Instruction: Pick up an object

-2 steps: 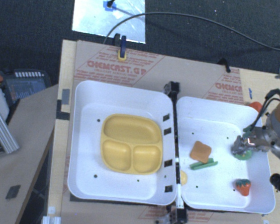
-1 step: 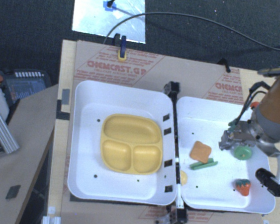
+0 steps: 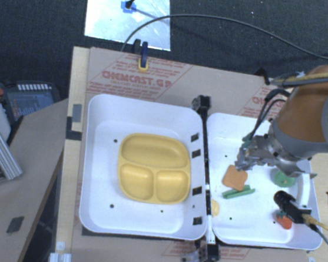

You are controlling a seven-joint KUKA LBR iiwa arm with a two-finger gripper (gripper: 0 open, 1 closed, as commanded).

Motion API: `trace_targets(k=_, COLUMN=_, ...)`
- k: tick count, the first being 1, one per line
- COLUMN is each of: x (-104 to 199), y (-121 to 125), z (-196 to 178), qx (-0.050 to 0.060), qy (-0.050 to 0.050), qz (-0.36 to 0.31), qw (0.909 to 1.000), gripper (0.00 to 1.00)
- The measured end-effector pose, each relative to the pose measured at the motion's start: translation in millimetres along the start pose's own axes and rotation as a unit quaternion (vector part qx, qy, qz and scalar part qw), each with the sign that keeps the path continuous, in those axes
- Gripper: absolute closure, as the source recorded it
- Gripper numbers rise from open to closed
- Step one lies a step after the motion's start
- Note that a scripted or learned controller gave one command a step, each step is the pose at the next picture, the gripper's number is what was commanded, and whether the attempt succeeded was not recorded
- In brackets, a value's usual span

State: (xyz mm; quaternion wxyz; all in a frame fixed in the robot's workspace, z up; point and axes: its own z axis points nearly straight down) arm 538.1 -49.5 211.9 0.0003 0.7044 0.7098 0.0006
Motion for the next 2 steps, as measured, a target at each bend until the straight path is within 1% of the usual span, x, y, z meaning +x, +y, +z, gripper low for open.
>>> trace_targets(k=1, x=58, y=17, z=-12, qx=-0.001, qy=0.001, qz=-0.001, qw=1.0, gripper=1.0)
trace_targets(k=2, x=107, y=17, z=-14, qx=0.0, qy=0.001, qz=-0.001, qw=1.0, gripper=1.0)
